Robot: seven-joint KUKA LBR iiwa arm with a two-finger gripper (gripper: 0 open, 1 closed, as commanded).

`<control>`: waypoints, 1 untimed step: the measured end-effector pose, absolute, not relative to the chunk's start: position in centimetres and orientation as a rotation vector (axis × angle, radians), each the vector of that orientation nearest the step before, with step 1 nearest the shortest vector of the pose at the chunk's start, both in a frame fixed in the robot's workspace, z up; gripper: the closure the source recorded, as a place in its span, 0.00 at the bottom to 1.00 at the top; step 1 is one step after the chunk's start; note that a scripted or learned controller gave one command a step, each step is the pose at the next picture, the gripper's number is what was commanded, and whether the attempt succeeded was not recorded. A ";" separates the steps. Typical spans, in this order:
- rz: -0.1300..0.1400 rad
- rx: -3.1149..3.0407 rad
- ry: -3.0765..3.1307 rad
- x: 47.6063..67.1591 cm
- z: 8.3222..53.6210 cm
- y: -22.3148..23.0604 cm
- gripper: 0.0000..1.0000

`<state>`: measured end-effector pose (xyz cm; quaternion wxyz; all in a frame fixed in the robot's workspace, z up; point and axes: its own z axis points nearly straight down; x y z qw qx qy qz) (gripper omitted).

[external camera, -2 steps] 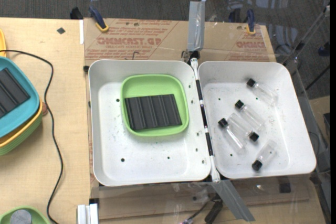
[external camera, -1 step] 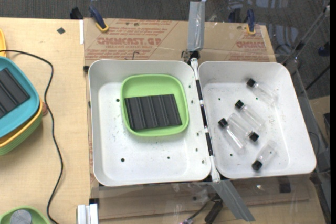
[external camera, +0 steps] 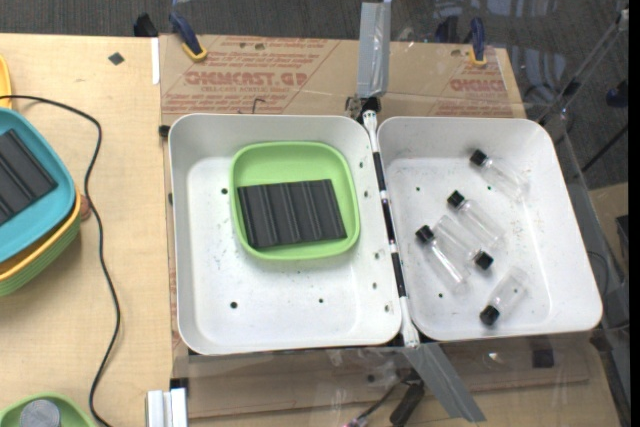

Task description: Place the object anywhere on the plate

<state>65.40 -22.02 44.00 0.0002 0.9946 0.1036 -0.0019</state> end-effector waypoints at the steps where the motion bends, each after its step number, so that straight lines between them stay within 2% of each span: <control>1: -0.009 3.126 0.322 65.3 43.9 -22.0 0.00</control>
